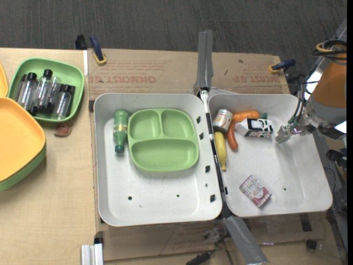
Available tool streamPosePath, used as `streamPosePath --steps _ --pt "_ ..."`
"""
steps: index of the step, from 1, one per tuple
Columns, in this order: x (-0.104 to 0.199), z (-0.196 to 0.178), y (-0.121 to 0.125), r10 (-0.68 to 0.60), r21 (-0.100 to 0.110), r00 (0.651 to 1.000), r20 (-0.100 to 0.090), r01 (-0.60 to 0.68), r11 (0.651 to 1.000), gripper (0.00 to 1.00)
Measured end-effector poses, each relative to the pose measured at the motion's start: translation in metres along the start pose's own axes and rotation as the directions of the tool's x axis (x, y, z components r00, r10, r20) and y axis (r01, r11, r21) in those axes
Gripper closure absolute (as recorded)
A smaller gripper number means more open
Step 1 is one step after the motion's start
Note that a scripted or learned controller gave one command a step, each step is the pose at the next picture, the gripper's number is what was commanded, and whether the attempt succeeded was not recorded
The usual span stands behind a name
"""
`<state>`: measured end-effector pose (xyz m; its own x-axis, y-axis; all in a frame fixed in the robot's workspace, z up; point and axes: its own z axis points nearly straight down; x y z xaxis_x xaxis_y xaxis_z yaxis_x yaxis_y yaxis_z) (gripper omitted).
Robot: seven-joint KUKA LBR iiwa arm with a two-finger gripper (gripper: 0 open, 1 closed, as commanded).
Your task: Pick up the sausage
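I see the wooden worktop (pixel 49 214) carrying two shallow white plastic bins: the left bin (pixel 110 197) and the right bin (pixel 309 192), set side by side on brown cardboard (pixel 165 73) printed with "CHEMCIZI GP", which reads upside down from my view. The grey arm with its orange band (pixel 333 87) reaches in from the right and angles down over the right bin's upper right part. Its metal fingers (pixel 285 133) hang just above the bin floor, near a small black-and-white carton (pixel 258 127); I cannot tell how far open they are, and I see nothing between them.

In the left bin lies a matte green three-compartment plate (pixel 164 139) with rounded corners, and just left of it a green bottle (pixel 120 130) on its side. Off to the left, stacked orange plates (pixel 19 145) and a green tray of small dark-capped bottles (pixel 47 90) sit on the worktop.

The sausage, a smooth orange-red curved link (pixel 232 137), lies in the right bin's upper left, beside a yellow banana (pixel 220 149), a silvery can (pixel 222 118) and an orange carrot-like piece (pixel 246 115). A small pink-patterned packet (pixel 255 190) lies lower down, well apart from them.
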<state>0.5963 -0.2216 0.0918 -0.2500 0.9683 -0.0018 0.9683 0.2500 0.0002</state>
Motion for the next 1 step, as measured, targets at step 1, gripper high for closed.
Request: streamPosePath --steps 1 --pt "0.0096 0.0001 -0.0395 -0.189 0.000 0.982 -0.001 0.189 0.982 1.00"
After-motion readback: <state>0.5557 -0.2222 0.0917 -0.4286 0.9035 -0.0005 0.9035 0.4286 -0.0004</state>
